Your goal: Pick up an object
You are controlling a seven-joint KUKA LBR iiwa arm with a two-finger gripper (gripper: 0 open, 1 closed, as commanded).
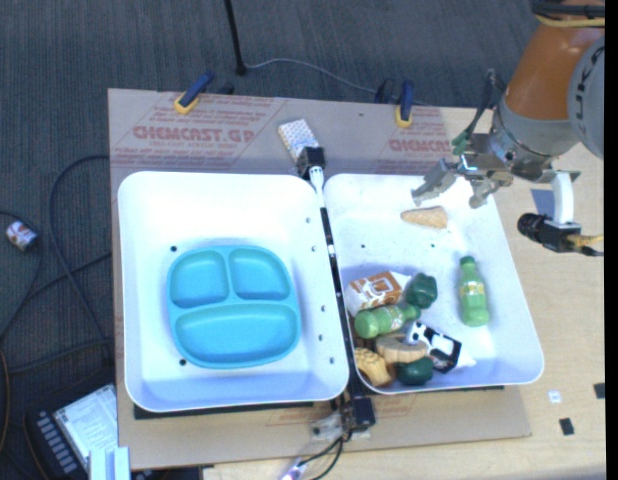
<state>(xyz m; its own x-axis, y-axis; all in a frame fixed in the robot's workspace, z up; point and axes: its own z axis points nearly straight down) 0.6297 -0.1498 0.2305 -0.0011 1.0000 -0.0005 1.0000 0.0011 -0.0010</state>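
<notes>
While the pincer [455,180] hangs with its fingers spread wide and nothing between them, over the far part of the right bin [509,268], the main risk, as I judge it, is a close on thin air: the nearest candidate, a flat tan wedge [425,218], lies just beside the fingertips on the side towards the bin's middle, and its low profile could let the fingers scrape the bin floor or slide over it. A descent aimed at the heap at the bin's near end could instead nudge several pieces at once, since they lie packed and touching, so a finger may wedge between two and lift neither. That heap holds a patterned brown-and-white packet [377,289], green rounded items [387,320], a tan lump [374,367] and a black-and-white piece [436,344]. Apart from the heap, towards the bin's outer wall, lies a green bottle [473,291], the most isolated target. Left of the right bin, the left bin [149,368] carries a blue divided tray [232,304] whose three compartments hold nothing.
</notes>
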